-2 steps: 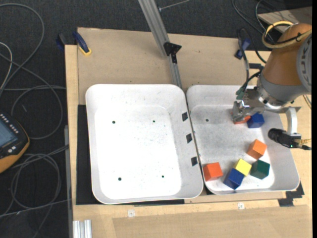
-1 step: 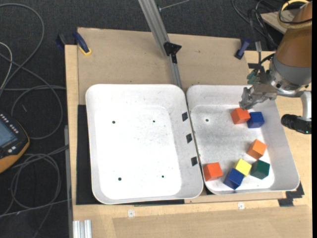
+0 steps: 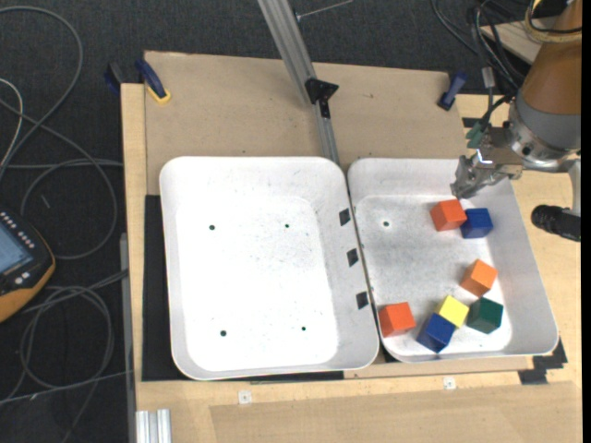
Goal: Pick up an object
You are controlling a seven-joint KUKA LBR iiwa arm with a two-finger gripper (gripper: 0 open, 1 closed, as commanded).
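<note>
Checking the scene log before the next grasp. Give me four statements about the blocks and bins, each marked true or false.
1. All blocks lie in the right bin. True.
2. Two blue blocks are present. True: one beside the top orange block, one near the front.
3. The yellow block sits in the left bin. False: right bin.
4. The end effector hovers over the green block. False: it is near the top orange block.

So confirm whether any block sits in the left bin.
No. The left bin holds no blocks; all seven, such as the yellow block, lie in the right bin.
</note>
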